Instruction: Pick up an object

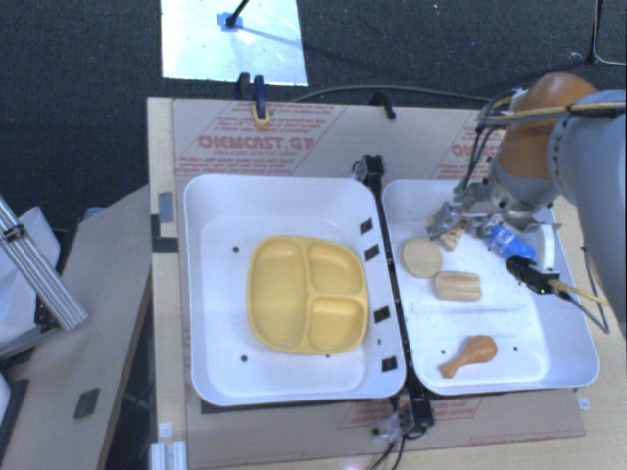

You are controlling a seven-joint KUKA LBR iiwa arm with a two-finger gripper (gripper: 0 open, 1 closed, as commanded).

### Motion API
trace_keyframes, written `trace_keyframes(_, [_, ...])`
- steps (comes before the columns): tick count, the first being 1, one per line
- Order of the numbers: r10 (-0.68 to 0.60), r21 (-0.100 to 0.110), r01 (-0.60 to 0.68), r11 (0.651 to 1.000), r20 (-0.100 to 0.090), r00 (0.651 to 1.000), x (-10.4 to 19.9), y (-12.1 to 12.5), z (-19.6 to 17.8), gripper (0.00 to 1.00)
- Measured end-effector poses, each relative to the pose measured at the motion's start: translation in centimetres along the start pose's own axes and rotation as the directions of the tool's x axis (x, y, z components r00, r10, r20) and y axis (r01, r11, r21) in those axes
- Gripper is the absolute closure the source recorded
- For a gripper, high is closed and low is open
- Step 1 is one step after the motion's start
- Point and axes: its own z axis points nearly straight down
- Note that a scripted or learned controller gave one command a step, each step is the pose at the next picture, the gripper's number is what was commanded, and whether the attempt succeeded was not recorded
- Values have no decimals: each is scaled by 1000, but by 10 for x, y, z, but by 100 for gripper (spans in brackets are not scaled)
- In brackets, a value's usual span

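2 white bins side by side on bench; left bin [211,262] holds yellow divided plate [307,294]; right bin [568,355] holds round tan biscuit [422,258], bread roll [458,286] just beside it, chicken drumstick [468,354] nearer front edge; arm [549,135] reaches in from right; gripper [453,225] low over right bin's far part, tips close above biscuit; its opening and any hold cannot be made out.

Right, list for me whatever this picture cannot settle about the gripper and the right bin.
- Gripper: too small and cluttered in the camera view to tell its finger state.
- Small pale item under the gripper: partly covered, identity unclear.
- Right bin: its upper right corner lies under the arm's wrist.
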Motion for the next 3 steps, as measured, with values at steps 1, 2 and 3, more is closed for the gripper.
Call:
trace_keyframes(1, [-1, -3, 1, 1000, 1, 1000, 0, 1, -12, 100])
trace_keyframes(2, [3, -7, -3, 1000, 1, 1000, 2, -6, -61, 100])
trace_keyframes(3, [3, -9, -3, 1000, 2, 1000, -7, -6, -122, 100])
